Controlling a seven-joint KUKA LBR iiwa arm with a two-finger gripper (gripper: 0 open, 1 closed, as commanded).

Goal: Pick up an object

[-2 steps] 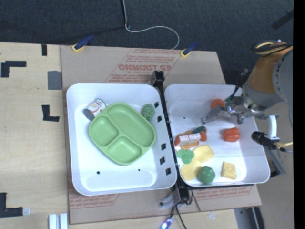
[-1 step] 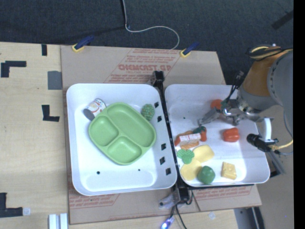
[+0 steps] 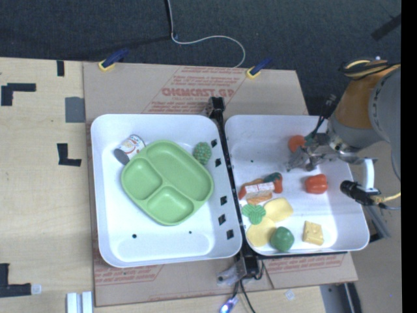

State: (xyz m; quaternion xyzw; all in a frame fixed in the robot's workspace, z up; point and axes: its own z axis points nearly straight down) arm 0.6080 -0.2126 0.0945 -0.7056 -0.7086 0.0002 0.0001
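My gripper (image 3: 303,156) hangs low over the upper right part of the right bin (image 3: 339,243), at the end of the grey arm with the orange band (image 3: 357,106). A small orange object (image 3: 296,141) lies just to its upper left, partly hidden by the wrist. A red tomato-like piece (image 3: 316,184) sits just below and to the right of the gripper. Nothing shows between the fingertips.
Lower in the right bin lie an orange-and-white packet (image 3: 259,189), a green leafy piece (image 3: 253,212), a yellow banana shape (image 3: 268,219), a dark green ball (image 3: 282,238) and a cheese wedge (image 3: 313,233). The left bin (image 3: 107,227) holds a green divided plate (image 3: 167,181), a small can (image 3: 129,147) and a green ball (image 3: 202,151).
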